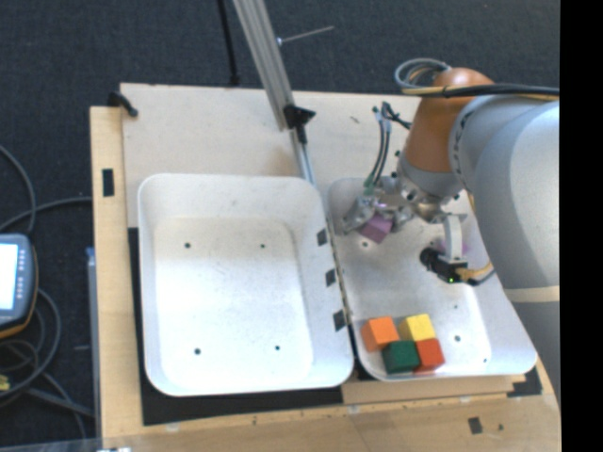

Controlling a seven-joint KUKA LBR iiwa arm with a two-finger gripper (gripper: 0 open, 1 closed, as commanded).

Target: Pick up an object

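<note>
My gripper (pixel 375 218) hangs over the far left part of the right bin (pixel 400 285), on the grey arm with its orange band (pixel 435 130). A small purple block (pixel 379 227) sits between the fingers, which are shut on it. Whether the block is off the bin floor, I cannot tell. At the bin's near end lie four blocks in a tight cluster: orange (pixel 382 330), yellow (pixel 419 326), green (pixel 401 356) and red (pixel 431 353).
The left bin (pixel 226 290) lies beside the right one, their rims meeting near the gripper. A slanted metal pole (pixel 268 55) rises from the bench just behind the bins. The arm's big grey body (pixel 513 186) covers the right bin's far right side.
</note>
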